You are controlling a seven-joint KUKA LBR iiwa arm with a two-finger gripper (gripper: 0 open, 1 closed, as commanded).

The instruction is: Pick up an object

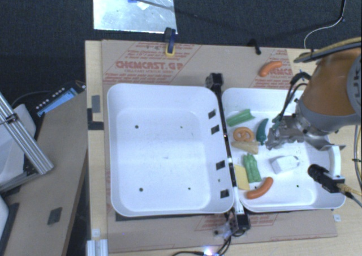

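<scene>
two bins [164, 207], eight toy foods [259, 188]

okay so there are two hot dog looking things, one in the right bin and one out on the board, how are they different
The sausage in the right bin lies at the bin's near edge, beside the green and yellow pieces; the sausage on the board lies alone outside both bins, beyond the far rim. The bin one looks redder and a bit longer; the board one looks more orange. Both are slim, slightly curved and lie flat, tilted the same way.

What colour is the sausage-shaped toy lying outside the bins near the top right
Orange. The sausage-shaped toy lies on the board behind the right bin, seen in the camera view.
</scene>
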